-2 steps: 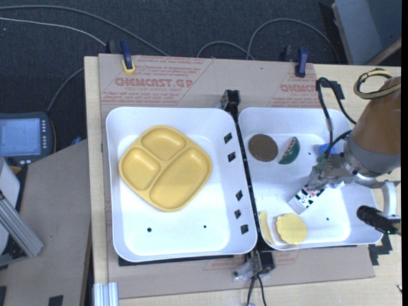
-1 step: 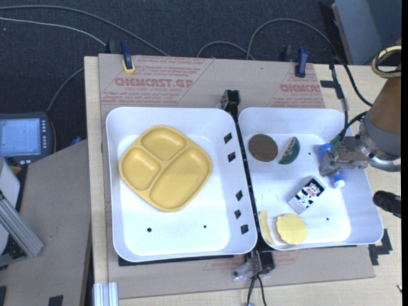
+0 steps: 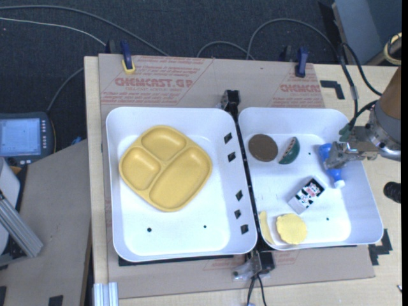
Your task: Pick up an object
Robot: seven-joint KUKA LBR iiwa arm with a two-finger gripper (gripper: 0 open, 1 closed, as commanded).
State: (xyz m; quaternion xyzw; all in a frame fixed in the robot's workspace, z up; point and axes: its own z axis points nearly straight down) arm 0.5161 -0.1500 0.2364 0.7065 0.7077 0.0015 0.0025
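Hand point(image 3: 336, 160) over blue object point(image 3: 326, 152); watermelon slice point(image 3: 290, 150) near.

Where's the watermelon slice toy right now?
The watermelon slice toy lies in the right bin, toward its back, right beside the brown disc and left of the hand.

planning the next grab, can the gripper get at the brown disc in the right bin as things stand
Probably yes: the brown disc lies flat and uncovered, with only the green wedge close on its right, toward the gripper, which could likely descend from above.
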